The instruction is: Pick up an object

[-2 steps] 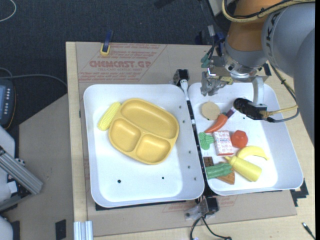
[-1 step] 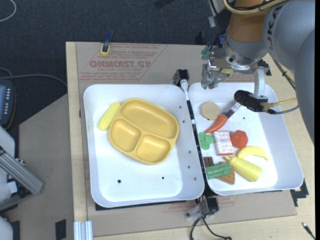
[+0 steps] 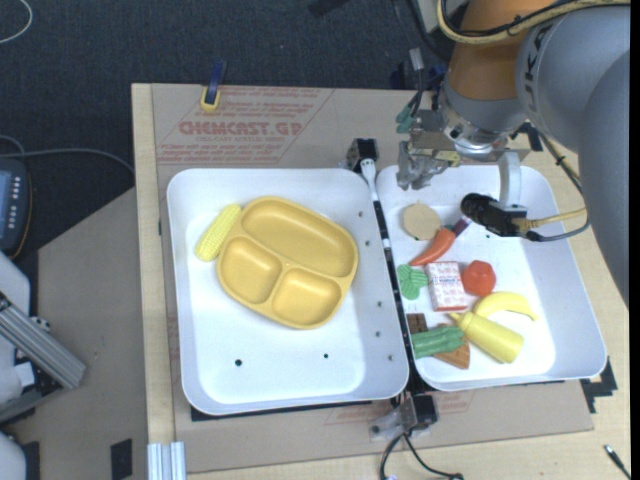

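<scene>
Camera view: arm's end effector (image 3: pixel 418 173) hangs above right bin (image 3: pixel 575 298), grip state unclear.

Looked like a robot lab or test room, not a home. Seen: a big grey robot arm (image 3: pixel 580 58) over a plywood bench (image 3: pixel 250 118), two white bins (image 3: pixel 190 268) with plastic toy food (image 3: pixel 470 308), loose cables (image 3: pixel 60 158), dark carpet (image 3: pixel 150 18), metal frame parts (image 3: pixel 40 348) beside.
</scene>
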You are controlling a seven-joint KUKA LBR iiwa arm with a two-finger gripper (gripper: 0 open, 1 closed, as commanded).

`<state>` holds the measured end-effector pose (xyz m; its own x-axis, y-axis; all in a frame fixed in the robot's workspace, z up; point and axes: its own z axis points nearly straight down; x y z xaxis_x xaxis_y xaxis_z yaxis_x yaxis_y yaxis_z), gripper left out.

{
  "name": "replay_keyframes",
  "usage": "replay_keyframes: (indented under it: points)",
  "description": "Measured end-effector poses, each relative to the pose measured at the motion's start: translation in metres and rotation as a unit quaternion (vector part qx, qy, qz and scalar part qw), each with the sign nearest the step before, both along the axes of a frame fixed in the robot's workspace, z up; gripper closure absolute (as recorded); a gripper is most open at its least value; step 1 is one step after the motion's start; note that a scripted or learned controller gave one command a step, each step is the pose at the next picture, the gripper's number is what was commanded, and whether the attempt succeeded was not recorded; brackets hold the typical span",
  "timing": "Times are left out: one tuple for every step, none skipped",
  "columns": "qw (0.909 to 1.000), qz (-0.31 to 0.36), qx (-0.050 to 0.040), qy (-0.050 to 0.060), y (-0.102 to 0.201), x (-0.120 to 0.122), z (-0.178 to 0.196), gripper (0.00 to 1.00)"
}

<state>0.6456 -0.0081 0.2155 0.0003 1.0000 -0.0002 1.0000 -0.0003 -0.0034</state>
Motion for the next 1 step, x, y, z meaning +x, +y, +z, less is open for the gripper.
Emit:
replay_keyframes:
  points:
    - [1.0000, 0.000, -0.0004, -0.004, -0.0096, 0.0062, 0.0192, 1.00]
